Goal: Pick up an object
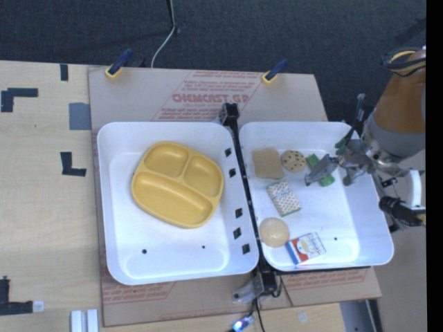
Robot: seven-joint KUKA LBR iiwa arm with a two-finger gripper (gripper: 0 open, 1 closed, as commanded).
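Observation:
The right bin (346, 206) holds several small items: a brown toast-like square (266, 163), a chocolate-chip cookie (293, 160), a small green piece (317, 162), a patterned packet (284, 198), a pale round bun (274, 232) and a red, white and blue box (306, 247). My gripper (337, 173) hangs over the bin's upper right part, open, its two fingers spread apart. Its left finger (320, 176) lies right by the green piece. Nothing shows between the fingers.
The left bin (118, 241) carries a yellow divided plate (178, 183). A black divider with clips (238, 185) runs between the bins. Both bins rest on a cardboard sheet (201, 95) held by blue-and-yellow clamps at the back.

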